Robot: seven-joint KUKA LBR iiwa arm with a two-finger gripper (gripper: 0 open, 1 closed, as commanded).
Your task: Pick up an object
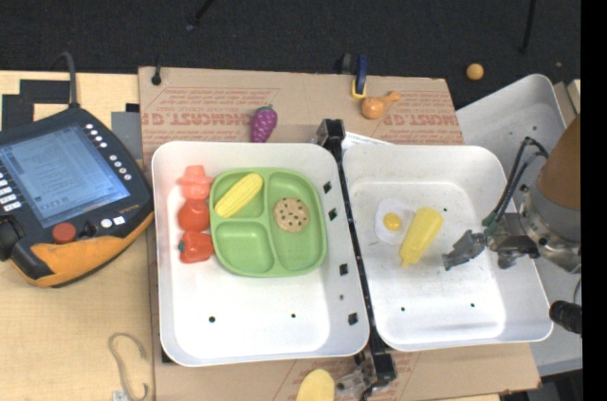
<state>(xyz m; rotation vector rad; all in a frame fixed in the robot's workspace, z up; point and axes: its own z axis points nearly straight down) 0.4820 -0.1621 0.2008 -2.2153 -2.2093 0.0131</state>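
On the table (76, 333) sit two white bins side by side. Left bin (237, 333): green tray (256, 252) with three compartments; a corn cob (236, 193) lies tilted in the upper-left one, a cookie (291, 215) in the upper-right one, the lower one bare. A red toy (193, 215) lies just beside the tray's left edge. Right bin (446, 309): a yellow cob (420, 234) lies slantwise near the middle, its upper-left side touching or just overlapping a fried egg (392, 222).

Arm enters from the right. Tool (467, 250) hangs low over the right bin, just right of the yellow cob, apart from it. Nothing is between its fingers; how far they stand open I cannot tell, the parts are dark and small.

Judgement: step in hand is the approach to a grasp, and the yellow cob is the nearest candidate. To do it well:
- shift the tool left until centred over the cob's middle, not its tip;
- turn the wrist so the fingers close across the short axis of the slanted cob;
- descend close to the bin floor before closing, since the cob is rounded and may squirt out;
- keep clear of the egg, flat and hard to grip.
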